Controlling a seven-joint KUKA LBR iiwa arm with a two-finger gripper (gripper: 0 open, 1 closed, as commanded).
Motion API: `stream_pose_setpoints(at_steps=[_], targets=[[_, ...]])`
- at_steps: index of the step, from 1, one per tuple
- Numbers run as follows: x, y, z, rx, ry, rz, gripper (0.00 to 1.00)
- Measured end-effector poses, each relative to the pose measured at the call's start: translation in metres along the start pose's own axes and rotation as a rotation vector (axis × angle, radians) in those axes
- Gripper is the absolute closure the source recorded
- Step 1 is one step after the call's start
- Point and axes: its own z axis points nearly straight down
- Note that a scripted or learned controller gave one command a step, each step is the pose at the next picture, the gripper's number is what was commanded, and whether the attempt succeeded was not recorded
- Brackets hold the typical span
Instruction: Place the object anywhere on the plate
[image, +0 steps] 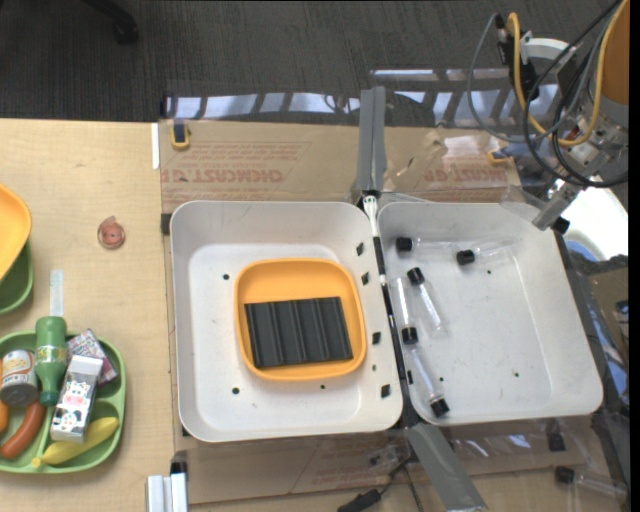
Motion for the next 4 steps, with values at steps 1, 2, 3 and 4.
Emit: stream_pose_setpoints(at_steps=[1,2,3,4], targets=[[0.02,0.017,-0.101,0.0,0.001,-0.091,1.0],[0.024,0.021,-0.167,0.0,0.001,-0.341,1.0],[0.03,0.026,-0.167,0.001,0.001,-0.556,1.0],[0.025,0.021,-0.168,0.002,0.002,-0.617,1.0]])
